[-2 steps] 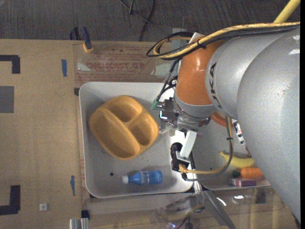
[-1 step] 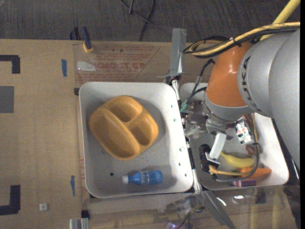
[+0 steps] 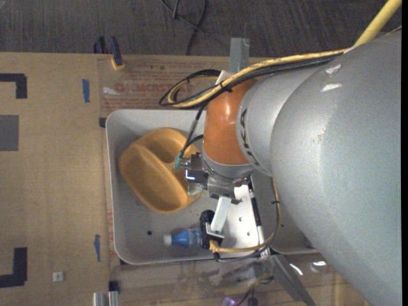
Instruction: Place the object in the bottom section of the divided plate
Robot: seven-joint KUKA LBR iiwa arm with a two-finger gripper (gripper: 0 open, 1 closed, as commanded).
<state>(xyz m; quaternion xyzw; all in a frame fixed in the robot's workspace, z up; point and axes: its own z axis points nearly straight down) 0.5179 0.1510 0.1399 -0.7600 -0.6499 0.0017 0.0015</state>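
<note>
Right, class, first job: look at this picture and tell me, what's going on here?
A grey robot arm with an orange band reaches into a white bin. Its wrist hangs over the edge of a yellow divided plate. A small blue-labelled bottle lies on the bin floor beside the plate, not on it. Whether the arm holds anything cannot be seen.

A white bin (image 3: 127, 234) stands on the brown counter (image 3: 51, 171). In it lies a yellow divided plate (image 3: 150, 171), with its right edge hidden under the wrist of the grey arm (image 3: 306, 145). Lower in the view, apart from the plate, a small bottle (image 3: 185, 238) with a blue label lies on its side near the bin's wall.
</note>
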